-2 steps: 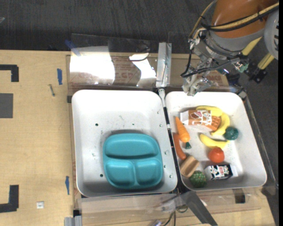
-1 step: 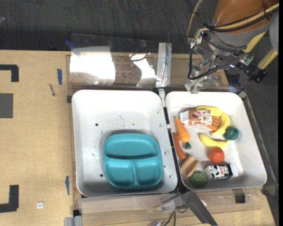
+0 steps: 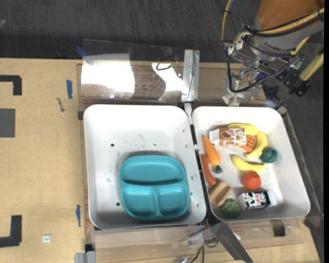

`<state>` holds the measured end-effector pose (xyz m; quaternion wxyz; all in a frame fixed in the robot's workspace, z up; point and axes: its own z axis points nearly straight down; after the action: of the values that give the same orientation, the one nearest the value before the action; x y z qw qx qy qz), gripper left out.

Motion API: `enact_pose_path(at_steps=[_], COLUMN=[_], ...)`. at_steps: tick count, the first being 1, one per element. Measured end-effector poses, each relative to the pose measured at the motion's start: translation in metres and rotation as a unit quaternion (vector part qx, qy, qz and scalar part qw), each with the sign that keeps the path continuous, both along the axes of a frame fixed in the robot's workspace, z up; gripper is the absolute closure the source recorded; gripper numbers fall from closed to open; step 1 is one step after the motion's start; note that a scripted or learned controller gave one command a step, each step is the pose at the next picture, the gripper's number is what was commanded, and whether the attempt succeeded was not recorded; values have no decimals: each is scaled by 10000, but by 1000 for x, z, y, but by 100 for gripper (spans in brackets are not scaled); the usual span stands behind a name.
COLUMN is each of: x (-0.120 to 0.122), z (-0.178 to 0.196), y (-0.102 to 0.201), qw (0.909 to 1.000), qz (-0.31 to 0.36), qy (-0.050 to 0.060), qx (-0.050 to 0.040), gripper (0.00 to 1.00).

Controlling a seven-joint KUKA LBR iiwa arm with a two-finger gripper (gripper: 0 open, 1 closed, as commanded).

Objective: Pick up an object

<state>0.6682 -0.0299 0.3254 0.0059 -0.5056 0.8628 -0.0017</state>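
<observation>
While you had no single target set, the candidates all sat in the right bin (image 3: 293, 154), piled toward its middle and left wall. Two smooth yellow bananas (image 3: 251, 134) curved around an orange-and-white printed carton (image 3: 235, 137); the lower banana lay just above a glossy red tomato (image 3: 252, 180). A bumpy dark green piece (image 3: 269, 155) touched the upper banana's tip. Two tapered orange carrots (image 3: 211, 149) ran along the left wall, end to end. Below them you had a tan cylindrical block (image 3: 220, 193), a knobbly green broccoli-like lump (image 3: 231, 208) and a small black-and-white printed box (image 3: 255, 200). All looked like hard plastic toy food.

Gripper (image 3: 244, 82) hung above the bin's far rim, up and clear of every object, touching nothing. Cannot tell how its fingers stood; cables and brackets cluttered that area. Orange band (image 3: 280, 13) and grey arm body showed at the top right.

Left bin (image 3: 103, 133) was the same shallow white moulded plastic, rounded corners, scuffed floor. It held one teal divided tray (image 3: 153, 186), matte, three compartments, lying flat near the front wall.

Bins sat side by side, walls touching. Behind them a clear glossy sheet (image 3: 128, 77) threw a strong glare. Bench (image 3: 36, 169) to the left was pale wood-grain board with black tape corner marks (image 3: 13, 85) and bits of blue tape (image 3: 69, 88). Floor (image 3: 128, 20) beyond was dark grey, carpet-like.
</observation>
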Motion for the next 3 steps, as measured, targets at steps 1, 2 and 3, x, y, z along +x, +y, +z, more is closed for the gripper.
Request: enact_pose_path(at_steps=[1,2,3], x=[-1,0,0], z=[-58,-17,-24], y=[4,6,0], qw=[9940,9901,9807], qz=[1096,1406,1953], qy=[46,-8,25], qx=[-5,-14,-15], gripper=[100,100,100])
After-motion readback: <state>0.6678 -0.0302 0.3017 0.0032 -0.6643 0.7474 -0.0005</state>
